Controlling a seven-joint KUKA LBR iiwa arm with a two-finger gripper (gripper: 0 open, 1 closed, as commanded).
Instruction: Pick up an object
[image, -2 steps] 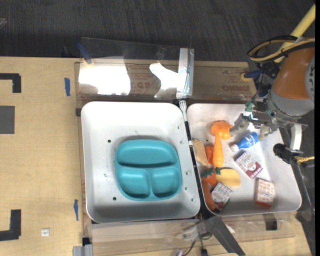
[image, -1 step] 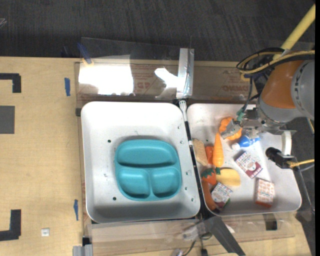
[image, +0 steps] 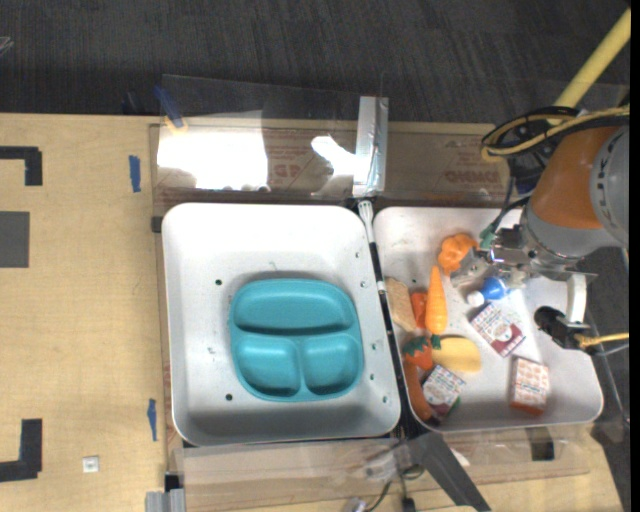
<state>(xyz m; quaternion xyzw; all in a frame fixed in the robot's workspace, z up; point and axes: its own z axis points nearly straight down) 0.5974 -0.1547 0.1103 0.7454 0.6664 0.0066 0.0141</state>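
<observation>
Gripper (image: 487, 268) sits low in right bin (image: 580, 405) at its 11 o'clock, can't tell its state; orange toy (image: 456, 249) and blue item (image: 493, 291) crowd it, risk of a glancing miss or double grab

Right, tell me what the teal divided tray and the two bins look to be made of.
Teal divided tray: likely moulded plastic with a soft sheen; one even colour, rounded compartment edges. Left bin and right bin: white with a smooth satin finish, rounded corners and small dark holes in the left one's floor; plastic or painted metal, hard to say which.
</observation>
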